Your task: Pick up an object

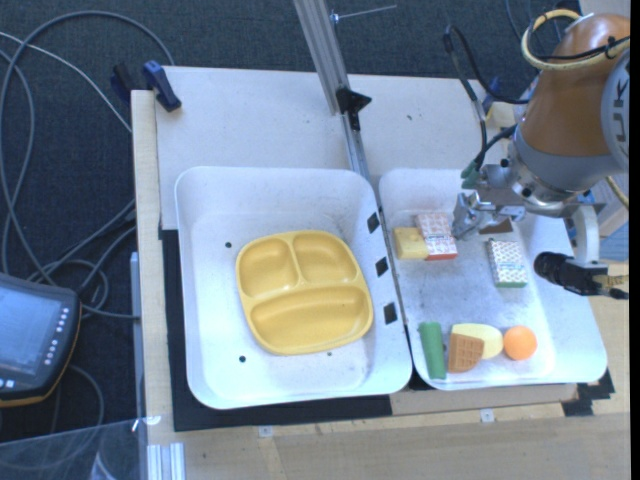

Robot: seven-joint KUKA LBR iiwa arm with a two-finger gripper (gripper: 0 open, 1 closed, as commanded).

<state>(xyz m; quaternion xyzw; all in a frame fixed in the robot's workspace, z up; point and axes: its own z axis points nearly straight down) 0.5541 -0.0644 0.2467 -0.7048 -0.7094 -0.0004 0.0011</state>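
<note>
— Gripper [468, 216]?
— Low over the right bin [450, 298], near its far end, hanging from the grey arm [570, 108] with the orange band. Open or closed: cannot tell from this slant.
— Anything gripped?
— Nothing seen in it. Nearest: a small red-and-white patterned box [437, 236], just beside the gripper on its left, lying flat on the bin floor.
— Touching?
— Hard to say; very close at the box's upper right corner.
— And around that box?
— A yellow block [409, 243] pressed against its left side. A green-patterned box [507, 263] off to the right, apart.
— Near end of that bin?
— A row: green cylinder [431, 349] on the left, then a waffle-textured orange piece [465, 351] leaning on a yellow lump [487, 339], then an orange ball [519, 343].
— Left bin [200, 198]?
— A yellow divided plate [303, 293], three compartments, flat in the middle.
— Under both bins?
— White worktop [250, 118].
</note>
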